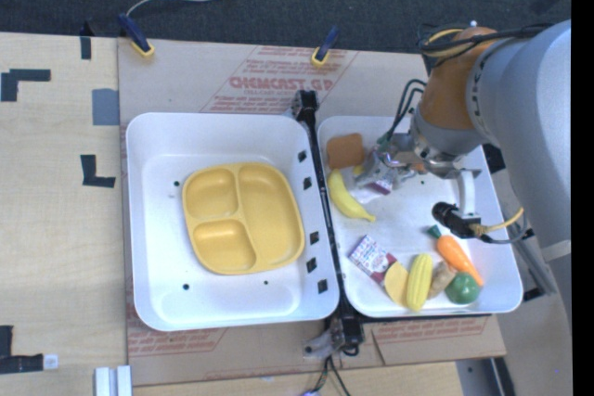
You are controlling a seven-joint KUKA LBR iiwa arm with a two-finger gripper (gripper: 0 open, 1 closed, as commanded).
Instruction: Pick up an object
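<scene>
The end effector (388, 164) hangs low in the right bin (501, 292), over a small purple-and-white packet (379, 185), between an orange-brown block (345, 149) and a curved yellow banana (347, 198). Whether it is open or closed cannot be told, as the metal parts blur together. A red patterned sachet (369, 256), a ribbed yellow corn cob (419, 281), a carrot (458, 257) and a round green item (462, 289), perhaps a pepper, lie nearer the front. A smooth yellow divided plate (243, 217) sits in the left bin (148, 227). The grey arm (520, 97) bends in from the right, wrist pointing downward.
</scene>
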